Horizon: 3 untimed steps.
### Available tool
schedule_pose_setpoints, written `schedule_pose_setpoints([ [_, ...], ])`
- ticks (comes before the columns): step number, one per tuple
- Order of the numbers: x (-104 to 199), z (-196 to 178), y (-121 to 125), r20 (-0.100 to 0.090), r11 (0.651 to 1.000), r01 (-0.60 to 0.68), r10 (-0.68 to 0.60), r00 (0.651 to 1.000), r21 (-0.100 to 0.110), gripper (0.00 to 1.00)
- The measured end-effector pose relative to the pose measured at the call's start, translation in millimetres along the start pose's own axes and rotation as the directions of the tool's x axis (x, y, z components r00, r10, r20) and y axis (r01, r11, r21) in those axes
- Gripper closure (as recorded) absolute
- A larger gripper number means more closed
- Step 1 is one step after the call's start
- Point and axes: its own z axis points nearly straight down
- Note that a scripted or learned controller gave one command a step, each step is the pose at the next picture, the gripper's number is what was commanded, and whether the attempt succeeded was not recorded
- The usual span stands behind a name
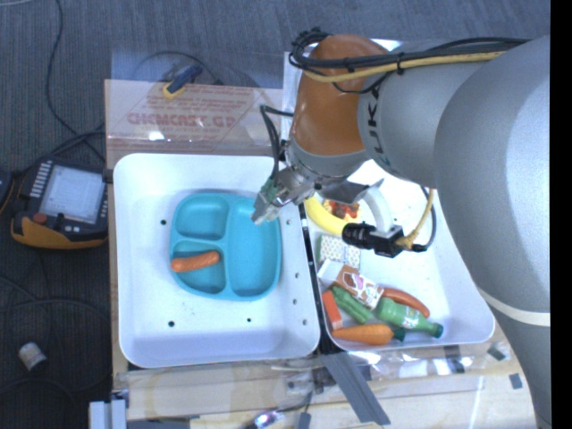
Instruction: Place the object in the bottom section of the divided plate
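Observation:
A blue divided plate (255, 266) lies in the left white bin (143, 320). An orange sausage-shaped object (195, 261) rests in the plate's lower left section, close to the divider. My gripper (266, 207) hangs over the upper edge of the plate's large right section, near the wall between the bins. Nothing shows under its tip. The sausage lies well to the left of and below the gripper, apart from it.
The right bin (465, 320) holds a banana (320, 218), a green bottle (407, 318), a carrot (362, 333), a red sausage (407, 300) and small cartons (344, 256). A cardboard sheet (192, 119) lies behind the left bin. The arm's bulk covers the right bin's far side.

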Motion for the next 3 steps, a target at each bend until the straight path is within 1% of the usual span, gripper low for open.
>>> schedule_pose_setpoints([
  [1, 0, 0, 0, -0.001, 1.0, 0.0, 0.0, 1.0, 0.0, 0.0],
  [2, 64, 44, -7, -0.001, 0.972, 0.237, -0.237, 0.972, 0.001, 0.0],
  [3, 85, 36, -35, 0.0, 0.993, -0.118, 0.118, 0.993, 0.004, 0.0],
])
